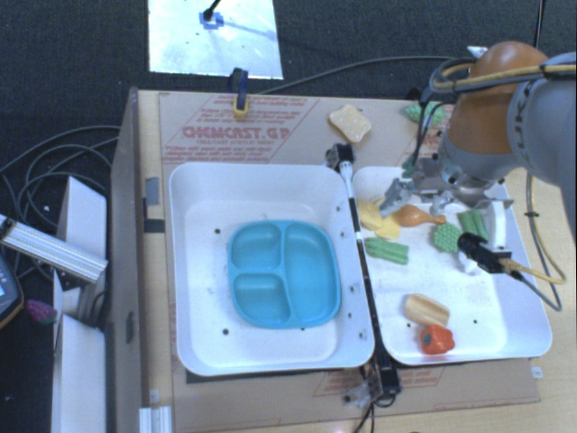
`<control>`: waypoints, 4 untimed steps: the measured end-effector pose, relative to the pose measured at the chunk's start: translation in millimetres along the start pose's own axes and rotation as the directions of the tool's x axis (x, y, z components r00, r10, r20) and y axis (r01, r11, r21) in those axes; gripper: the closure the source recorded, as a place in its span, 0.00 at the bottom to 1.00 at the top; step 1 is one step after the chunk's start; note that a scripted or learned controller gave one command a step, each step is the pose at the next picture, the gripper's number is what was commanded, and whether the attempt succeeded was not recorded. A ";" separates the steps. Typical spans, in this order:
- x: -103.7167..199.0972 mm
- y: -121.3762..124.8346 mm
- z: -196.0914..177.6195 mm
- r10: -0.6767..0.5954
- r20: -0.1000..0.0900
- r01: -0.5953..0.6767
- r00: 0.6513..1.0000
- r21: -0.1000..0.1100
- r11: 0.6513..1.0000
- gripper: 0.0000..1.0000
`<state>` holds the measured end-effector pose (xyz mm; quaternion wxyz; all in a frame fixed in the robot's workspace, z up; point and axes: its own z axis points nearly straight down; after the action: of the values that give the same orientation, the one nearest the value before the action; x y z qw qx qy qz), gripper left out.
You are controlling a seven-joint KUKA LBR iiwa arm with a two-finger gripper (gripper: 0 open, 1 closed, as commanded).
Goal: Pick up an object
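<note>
left bin (194, 242): one blue divided tray (283, 273) at its centre | bench (297, 120) back edge: one tan sponge-like piece (350, 123) | right bin (523, 327): about seven toy foods, one orange piece (418, 215) near back-left corner beside gripper (397, 197), one red piece (436, 339) at front edge | gripper: finger state cannot be told

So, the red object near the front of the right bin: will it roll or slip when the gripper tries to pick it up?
Probably somewhat. The red object looks rounded and glossy, so it may slip between fingers or roll a little if nudged. It seems small and likely light, like toy food. The tan piece lies very close behind it and could get bumped.
</note>
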<state>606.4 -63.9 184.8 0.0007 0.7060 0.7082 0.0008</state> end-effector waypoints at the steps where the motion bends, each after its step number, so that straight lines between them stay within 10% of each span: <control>1: -21.3 12.2 53.0 0.002 0.001 -0.002 1.000 0.002 1.000 0.00; 2: -66.2 48.2 70.5 0.002 0.002 -0.002 1.000 0.000 1.000 0.00; 4: -69.5 19.8 100.1 0.001 0.000 -0.001 1.000 0.000 1.000 0.00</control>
<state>626.7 -133.3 84.7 0.0007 0.7064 0.7078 0.0006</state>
